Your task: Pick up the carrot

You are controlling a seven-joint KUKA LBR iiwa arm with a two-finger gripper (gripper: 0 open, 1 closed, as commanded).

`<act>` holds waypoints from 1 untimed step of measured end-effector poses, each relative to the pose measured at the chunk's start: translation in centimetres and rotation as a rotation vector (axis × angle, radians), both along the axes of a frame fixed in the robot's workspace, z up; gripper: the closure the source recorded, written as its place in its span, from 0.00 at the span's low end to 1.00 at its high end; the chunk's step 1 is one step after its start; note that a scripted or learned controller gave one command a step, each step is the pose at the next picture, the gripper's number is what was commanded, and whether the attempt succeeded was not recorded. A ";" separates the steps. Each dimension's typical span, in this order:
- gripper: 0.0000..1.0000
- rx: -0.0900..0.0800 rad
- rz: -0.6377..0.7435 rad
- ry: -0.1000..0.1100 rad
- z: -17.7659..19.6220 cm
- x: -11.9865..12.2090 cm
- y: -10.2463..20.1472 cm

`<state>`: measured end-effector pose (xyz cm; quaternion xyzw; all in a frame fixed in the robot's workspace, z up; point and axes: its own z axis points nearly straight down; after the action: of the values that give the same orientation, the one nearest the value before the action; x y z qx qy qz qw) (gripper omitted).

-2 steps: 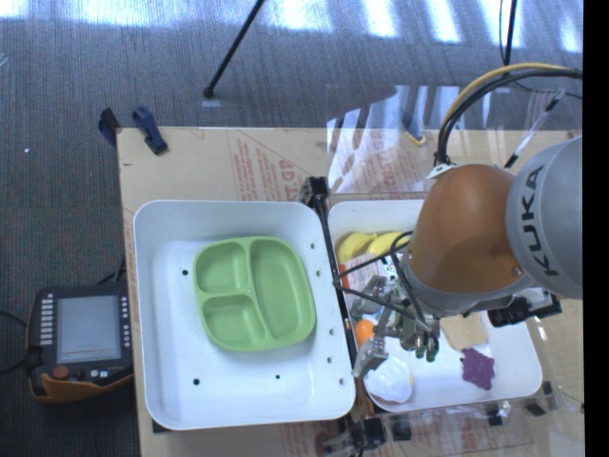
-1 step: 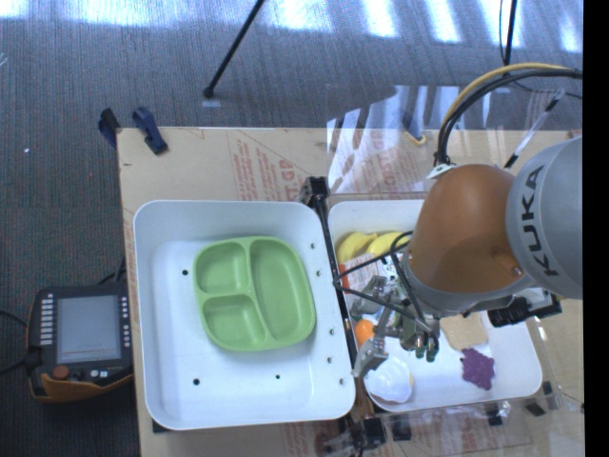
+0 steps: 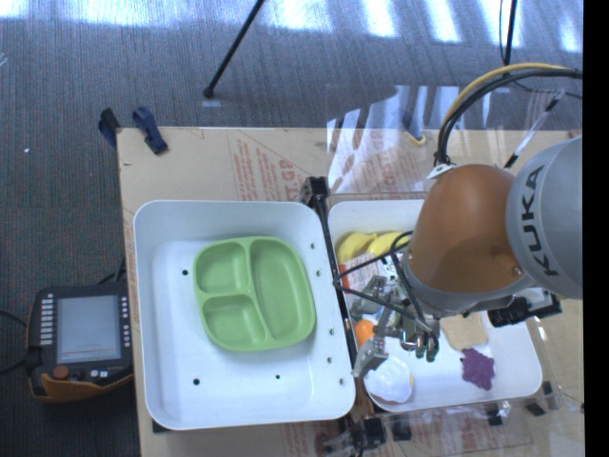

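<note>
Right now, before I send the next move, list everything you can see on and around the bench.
Left bin: one, white, left half of the bench.
Divided plate: one, light green, three compartments, lying in the left bin.
Right bin: one, white, right half of the bench, largely covered by the arm.
Carrot: one, orange, right bin near its left wall, partly hidden by the gripper.
Bananas: yellow, far end of the right bin; count unclear.
Purple item: one, near right part of the right bin.
White item: one, near edge of the right bin.
Clamps: two, blue and dark, bench's far left corner.
Teach pendant: one, on the floor left of the bench.
Arm: grey and orange, over the right bin.
Gripper: low beside the carrot.
</note>
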<state>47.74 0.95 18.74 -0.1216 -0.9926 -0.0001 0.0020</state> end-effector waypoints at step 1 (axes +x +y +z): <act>0.00 -0.004 -0.622 -0.001 -0.1 -0.2 -4.4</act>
<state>47.59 -3.45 18.59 -0.4196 -0.9077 0.0010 0.0014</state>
